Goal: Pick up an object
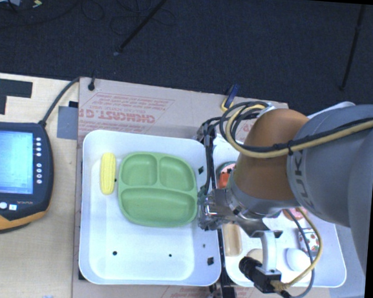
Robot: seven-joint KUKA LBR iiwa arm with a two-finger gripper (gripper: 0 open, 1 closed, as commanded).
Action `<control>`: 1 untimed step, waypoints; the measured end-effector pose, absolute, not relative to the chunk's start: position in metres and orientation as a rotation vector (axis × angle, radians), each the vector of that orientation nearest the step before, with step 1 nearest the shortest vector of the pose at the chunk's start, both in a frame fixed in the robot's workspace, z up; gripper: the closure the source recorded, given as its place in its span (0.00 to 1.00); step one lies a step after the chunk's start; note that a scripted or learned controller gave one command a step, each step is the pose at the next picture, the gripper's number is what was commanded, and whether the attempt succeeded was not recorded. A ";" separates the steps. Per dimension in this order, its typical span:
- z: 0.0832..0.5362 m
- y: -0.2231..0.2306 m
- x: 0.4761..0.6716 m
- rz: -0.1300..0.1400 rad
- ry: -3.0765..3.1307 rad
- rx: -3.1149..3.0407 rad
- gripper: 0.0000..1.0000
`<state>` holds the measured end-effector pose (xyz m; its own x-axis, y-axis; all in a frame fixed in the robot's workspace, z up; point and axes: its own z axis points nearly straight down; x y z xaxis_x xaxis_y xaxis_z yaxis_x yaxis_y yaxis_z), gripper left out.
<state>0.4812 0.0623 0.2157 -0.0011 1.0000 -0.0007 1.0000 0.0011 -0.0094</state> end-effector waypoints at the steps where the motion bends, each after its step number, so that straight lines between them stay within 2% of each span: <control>1: 0.219 0.061 0.476 0.009 -2.217 -2.218 1.00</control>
